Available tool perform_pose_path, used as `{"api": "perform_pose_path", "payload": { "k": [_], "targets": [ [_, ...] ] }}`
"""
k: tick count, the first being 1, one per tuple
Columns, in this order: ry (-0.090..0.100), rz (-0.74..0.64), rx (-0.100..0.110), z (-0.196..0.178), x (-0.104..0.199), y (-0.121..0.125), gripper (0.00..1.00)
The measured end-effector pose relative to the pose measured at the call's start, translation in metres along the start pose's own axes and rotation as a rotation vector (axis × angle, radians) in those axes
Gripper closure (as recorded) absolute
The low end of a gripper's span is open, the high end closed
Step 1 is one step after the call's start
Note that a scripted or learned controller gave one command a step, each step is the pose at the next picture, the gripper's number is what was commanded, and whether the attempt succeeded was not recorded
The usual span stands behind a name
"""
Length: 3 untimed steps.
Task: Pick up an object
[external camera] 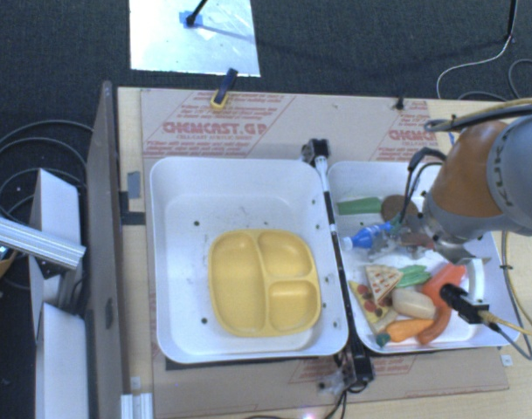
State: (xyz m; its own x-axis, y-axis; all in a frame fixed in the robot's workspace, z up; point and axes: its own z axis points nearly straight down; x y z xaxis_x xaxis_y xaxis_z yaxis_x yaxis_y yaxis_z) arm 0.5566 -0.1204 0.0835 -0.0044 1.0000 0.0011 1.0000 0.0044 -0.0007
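Low, arm over toy food.

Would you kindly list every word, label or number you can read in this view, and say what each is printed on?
"CHEMCAST GP": red print on the brown protective sheet behind the left bin.
The same red print repeats near the right bin, too cut off to read.
The smaller red lines beneath it are too blurred to read.

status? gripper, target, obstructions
Gripper low in right bin, over the blue bottle; finger state unreadable. Nothing seen held. Toy food crowded: pizza slice, carrot. Yellow tray in left bin.
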Motion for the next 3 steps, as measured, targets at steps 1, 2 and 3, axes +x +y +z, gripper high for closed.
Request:
{"api": "perform_pose_path", "payload": {
  "k": [1, 2, 3],
  "targets": [
    [-0.003, -0.001, -0.008, -0.002, -0.015, 0.066, 0.00],
    [-0.001, 0.009, 0.005, 0.000, -0.045, -0.017, 0.00],
    [0.000, 0.004, 0.000, -0.001, -0.035, -0.038, 0.00]
  ]
}}
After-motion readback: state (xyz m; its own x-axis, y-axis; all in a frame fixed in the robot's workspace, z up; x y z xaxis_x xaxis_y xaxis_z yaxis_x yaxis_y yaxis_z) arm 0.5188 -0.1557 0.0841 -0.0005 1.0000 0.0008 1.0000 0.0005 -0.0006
